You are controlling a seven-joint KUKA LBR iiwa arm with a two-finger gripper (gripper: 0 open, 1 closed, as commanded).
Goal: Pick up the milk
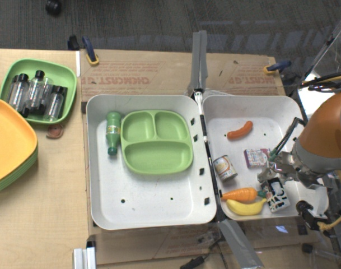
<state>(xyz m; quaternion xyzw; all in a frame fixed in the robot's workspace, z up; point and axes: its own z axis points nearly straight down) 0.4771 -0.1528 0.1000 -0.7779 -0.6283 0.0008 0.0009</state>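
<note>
Banana (246, 207): lying right down at the near edge of the right bin (254, 106), curved, yellow, touching the carrot above it.
Carrot (240, 194): orange, lying flat along the banana's upper side, green tip pointing right toward the milk.
Milk (278, 195): and there's our target, a small black-and-white carton in the near right part of the right bin, just right of the carrot's tip, sitting at a tilt.
Gripper (271, 175): down over the right bin, directly above the milk's upper end and very close to it; whether the fingers are apart or closed, I cannot tell, and I can't see anything held between them.
Arm (326, 136): coming in from the right, orange band big in view over the bin's right rim.
Can (224, 167): small tin, tipped on its side, left of the gripper, near the bin's left wall.
Purple packet (256, 157): just above and left of the gripper, close beside it.
Sausage (239, 130): reddish-orange, further back in the right bin, well clear of the action.
Left bin (103, 206): holds a green divided plate (157, 140) and a green bottle (113, 132) lying just left of it.
Bench, far left: green tray (64, 74) with dark-capped bottles, stack of orange plates (10, 150) beside it.
</note>
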